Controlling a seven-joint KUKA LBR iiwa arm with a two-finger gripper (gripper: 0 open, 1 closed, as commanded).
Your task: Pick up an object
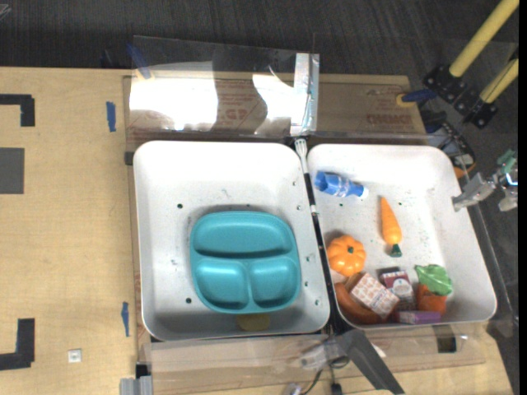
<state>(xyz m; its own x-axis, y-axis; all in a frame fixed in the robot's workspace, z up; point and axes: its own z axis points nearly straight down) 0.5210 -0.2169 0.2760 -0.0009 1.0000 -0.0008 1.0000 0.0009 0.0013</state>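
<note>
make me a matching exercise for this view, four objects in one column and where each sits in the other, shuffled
Column one:
1. teal divided plastic tray
2. blue plastic bottle
3. orange toy carrot
4. small orange toy pumpkin

Column two:
A. right bin, near its centre
B. left bin
C. right bin, far left corner
D. right bin, by the divider, just beyond the near clutter

Pairs: 1-B, 2-C, 3-A, 4-D

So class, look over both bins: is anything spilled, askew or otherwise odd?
Nothing looks spilled or broken. The teal divided tray sits slightly turned in the left bin. In the right bin, the toys crowd the near edge, the pumpkin among them.
</note>
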